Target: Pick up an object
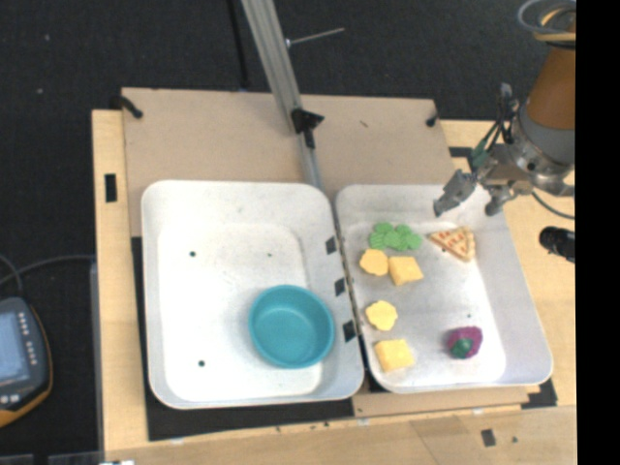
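Note:
My gripper (474,201) hangs over the far right part of the right bin (513,298), open, with nothing between its fingers (451,198). Just below it lies an orange-and-tan wedge (453,242). To the left of the wedge are a green lumpy piece (394,236), a round yellow piece (374,262) and a yellow block (406,270). Nearer the front lie another yellow piece (382,315), a pale yellow block (393,355) and a purple item with a green top (465,342).
The left bin (194,231) holds a blue bowl (292,325) at its front right. A slanted metal rail (276,66) ends at the far edge between the bins. A handheld pendant (19,352) lies off the bench at the left.

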### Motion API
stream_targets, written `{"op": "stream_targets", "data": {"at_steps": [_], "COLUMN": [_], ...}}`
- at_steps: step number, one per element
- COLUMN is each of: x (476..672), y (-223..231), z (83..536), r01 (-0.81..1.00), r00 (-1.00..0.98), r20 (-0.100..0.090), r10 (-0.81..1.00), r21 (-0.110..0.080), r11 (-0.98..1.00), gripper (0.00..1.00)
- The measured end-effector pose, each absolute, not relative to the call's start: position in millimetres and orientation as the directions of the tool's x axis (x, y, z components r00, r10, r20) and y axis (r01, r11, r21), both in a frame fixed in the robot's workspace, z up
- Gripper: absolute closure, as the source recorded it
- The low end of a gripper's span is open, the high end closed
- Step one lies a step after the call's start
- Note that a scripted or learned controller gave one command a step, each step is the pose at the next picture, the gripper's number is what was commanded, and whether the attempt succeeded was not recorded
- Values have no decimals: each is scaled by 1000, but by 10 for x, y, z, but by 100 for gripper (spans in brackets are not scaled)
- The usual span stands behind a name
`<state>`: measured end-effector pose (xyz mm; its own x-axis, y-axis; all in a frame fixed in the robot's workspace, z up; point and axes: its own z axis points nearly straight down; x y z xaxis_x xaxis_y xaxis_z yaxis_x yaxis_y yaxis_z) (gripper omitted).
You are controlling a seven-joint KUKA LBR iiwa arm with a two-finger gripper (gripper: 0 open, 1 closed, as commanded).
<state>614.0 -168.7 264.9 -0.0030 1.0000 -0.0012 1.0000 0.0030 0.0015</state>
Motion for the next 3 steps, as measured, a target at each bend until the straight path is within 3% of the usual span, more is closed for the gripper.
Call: {"op": "stream_targets", "data": {"at_steps": [1,3], "x": [6140,6077], "y": [-1687,-1671], "z": [2649,1594], "r01": [1000,1000], "r00": [-3,2], "r20": [-1,-1], "r10": [1000,1000], "r21": [1,-3], "r11": [3,-2], "gripper": [0,0]}}
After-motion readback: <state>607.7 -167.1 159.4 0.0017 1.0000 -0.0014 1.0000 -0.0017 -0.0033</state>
